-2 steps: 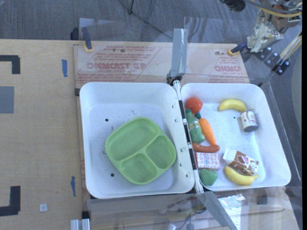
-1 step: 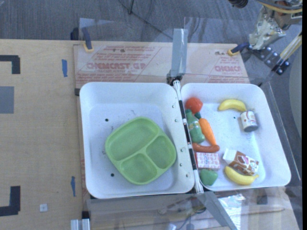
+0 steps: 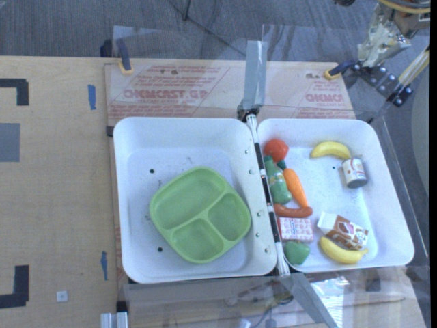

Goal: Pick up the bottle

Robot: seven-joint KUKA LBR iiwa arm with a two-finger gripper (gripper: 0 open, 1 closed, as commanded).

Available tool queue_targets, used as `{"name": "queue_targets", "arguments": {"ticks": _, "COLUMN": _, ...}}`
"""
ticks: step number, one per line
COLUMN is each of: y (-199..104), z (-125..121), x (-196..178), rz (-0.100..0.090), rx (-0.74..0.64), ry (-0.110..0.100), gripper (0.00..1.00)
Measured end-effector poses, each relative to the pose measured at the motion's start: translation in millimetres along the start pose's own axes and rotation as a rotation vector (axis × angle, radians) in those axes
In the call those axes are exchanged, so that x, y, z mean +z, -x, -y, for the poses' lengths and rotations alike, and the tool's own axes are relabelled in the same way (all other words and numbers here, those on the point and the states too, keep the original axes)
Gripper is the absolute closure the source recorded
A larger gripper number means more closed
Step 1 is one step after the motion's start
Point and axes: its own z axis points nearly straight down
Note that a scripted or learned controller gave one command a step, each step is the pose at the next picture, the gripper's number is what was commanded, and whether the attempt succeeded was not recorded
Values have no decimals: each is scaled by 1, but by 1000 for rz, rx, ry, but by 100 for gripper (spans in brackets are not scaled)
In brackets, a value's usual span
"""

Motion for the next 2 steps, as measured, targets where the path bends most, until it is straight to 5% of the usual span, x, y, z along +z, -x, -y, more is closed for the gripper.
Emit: {"name": "queue_targets", "arguments": {"ticks": 2, "y": -1, "z": -1, "x": -19, "rz": -3, "rx": 3, "ry": -1, "gripper": 100}}
